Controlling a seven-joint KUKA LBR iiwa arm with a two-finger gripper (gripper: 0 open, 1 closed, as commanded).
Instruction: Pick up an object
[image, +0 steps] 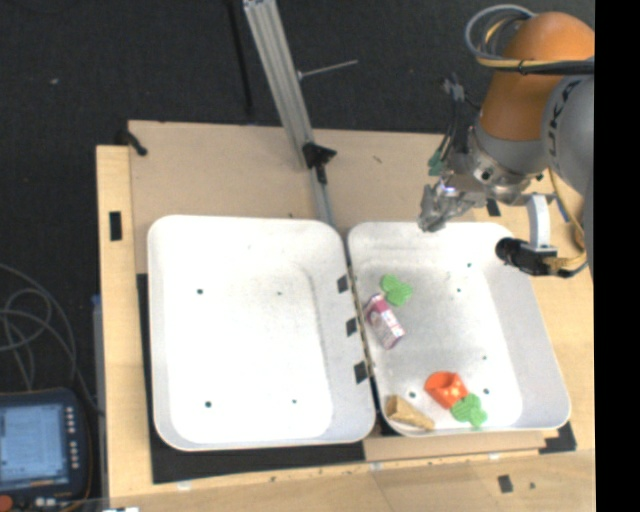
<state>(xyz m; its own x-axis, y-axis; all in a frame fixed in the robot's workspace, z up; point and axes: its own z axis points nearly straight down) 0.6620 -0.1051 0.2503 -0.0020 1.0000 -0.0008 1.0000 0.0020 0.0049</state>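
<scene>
there is one camera, fixed high above the bench (230, 160) and tilted down at a slant, so the far edge of the bench sits near the top of the view and the near edge at the bottom. it stands far enough back to take in both white bins whole: the left bin (250, 250) fills the middle left, the right bin (520, 330) the middle right. dark floor shows beyond the bench at the top and left. the arm (525, 90) enters from the upper right. a metal pole (285, 80) rises toward the lens from the bench's far side.
</scene>
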